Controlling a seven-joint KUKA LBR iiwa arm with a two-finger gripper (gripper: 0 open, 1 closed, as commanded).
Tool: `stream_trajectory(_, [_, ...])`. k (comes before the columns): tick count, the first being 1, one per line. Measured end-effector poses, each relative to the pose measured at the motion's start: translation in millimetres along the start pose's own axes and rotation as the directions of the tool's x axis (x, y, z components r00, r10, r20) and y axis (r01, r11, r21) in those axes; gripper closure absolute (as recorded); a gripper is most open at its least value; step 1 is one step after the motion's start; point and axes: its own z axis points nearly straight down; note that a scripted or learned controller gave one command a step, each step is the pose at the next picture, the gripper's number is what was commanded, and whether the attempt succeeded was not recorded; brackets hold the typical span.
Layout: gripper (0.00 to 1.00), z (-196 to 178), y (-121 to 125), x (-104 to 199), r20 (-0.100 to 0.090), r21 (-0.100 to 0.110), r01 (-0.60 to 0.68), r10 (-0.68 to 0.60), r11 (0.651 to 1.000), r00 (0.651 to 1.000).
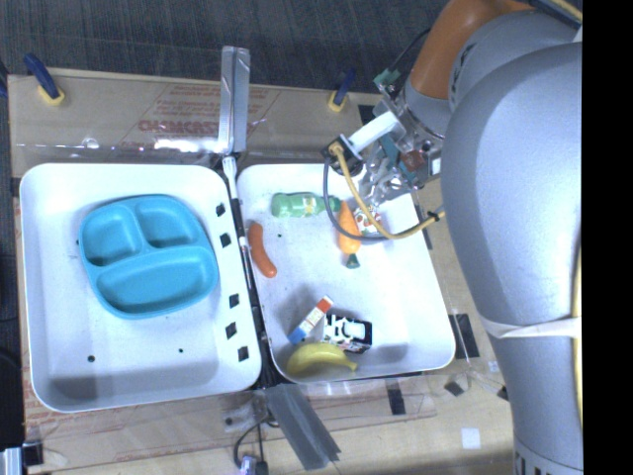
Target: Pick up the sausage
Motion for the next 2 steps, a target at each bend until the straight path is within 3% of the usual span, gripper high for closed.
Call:
stream_trajectory(1, [1.0, -10.0, 37.5, -10.0, 0.001, 0.0, 0.158, -0.158, 0.987, 0.987])
stream_trajectory(2, [1.0, -4.5, 60.7, -6.0, -0.001, 0.0, -0.128, 0.128, 0.992, 0.992])
